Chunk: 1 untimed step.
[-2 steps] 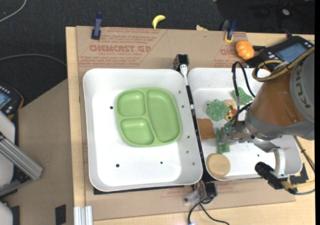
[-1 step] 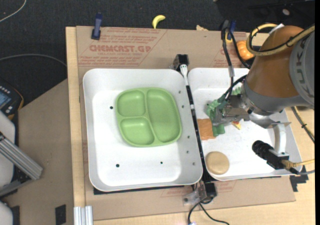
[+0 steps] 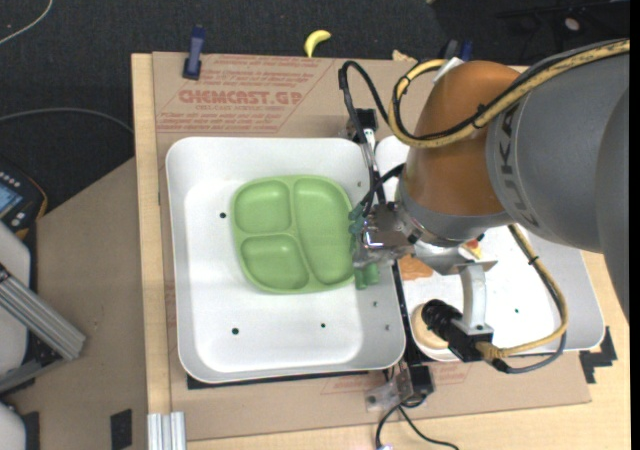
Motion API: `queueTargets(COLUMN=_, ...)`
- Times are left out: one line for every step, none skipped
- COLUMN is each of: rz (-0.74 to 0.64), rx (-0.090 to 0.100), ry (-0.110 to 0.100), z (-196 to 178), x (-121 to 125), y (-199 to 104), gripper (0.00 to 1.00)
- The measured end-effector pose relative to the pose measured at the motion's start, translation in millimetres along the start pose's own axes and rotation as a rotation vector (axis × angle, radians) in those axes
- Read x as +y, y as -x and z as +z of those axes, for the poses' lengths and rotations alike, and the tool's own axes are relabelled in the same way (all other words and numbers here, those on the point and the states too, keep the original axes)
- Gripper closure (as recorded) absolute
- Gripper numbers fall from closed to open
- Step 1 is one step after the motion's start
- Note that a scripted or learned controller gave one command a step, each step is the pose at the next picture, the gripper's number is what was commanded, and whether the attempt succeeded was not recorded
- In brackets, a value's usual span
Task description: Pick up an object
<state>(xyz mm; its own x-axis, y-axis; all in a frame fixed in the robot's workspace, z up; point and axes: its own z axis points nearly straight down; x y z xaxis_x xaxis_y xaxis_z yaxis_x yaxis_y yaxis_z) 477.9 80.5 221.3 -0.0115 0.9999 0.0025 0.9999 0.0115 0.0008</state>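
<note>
Gripper (image 3: 364,243), finger state indeterminable, sits at the right edge of the green divided plate (image 3: 292,233), which extends leftward toward frame centre-left.

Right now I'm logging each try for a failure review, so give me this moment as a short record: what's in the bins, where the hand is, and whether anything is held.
left bin: holds a green divided plate, lying flat near the bin's right side
right bin: mostly hidden under the arm
hand: low at the plate's right rim, by the wall between the bins
grip state: cannot tell
held object: none visibly between the fingers
</note>
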Motion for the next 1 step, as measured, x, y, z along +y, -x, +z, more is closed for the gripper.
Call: queueTargets(rz=0.009, rx=0.001, ry=0.02, z=-194.5, x=3.0, y=14.4, gripper=1.0)
